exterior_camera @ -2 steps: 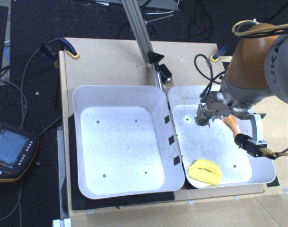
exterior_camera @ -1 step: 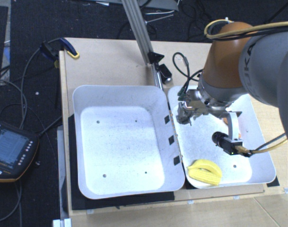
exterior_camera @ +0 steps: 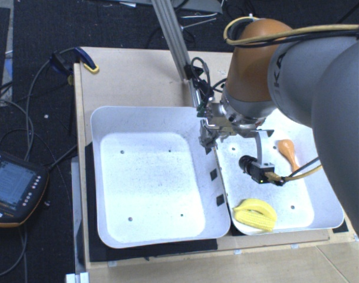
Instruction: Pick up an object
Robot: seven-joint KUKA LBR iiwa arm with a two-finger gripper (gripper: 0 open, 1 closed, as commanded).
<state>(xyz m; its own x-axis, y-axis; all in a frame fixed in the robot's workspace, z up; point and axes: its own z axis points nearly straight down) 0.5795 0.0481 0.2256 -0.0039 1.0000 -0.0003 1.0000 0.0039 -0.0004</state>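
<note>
My gripper hangs low over the left edge of the right bin, close to the wall it shares with the left bin. The arm's grey and orange wrist covers the bin's upper part. A yellow corn-like object lies at the right bin's front, well below the gripper. An orange pear-shaped object lies to the gripper's right, partly under the arm. I see nothing held at the gripper's tip.
A black connector on a yellow cable dangles from the arm over the right bin. A metal pole slants up behind the bins. A teach pendant lies left of the bench, and a blue-yellow clamp sits at the bench's back left corner.
</note>
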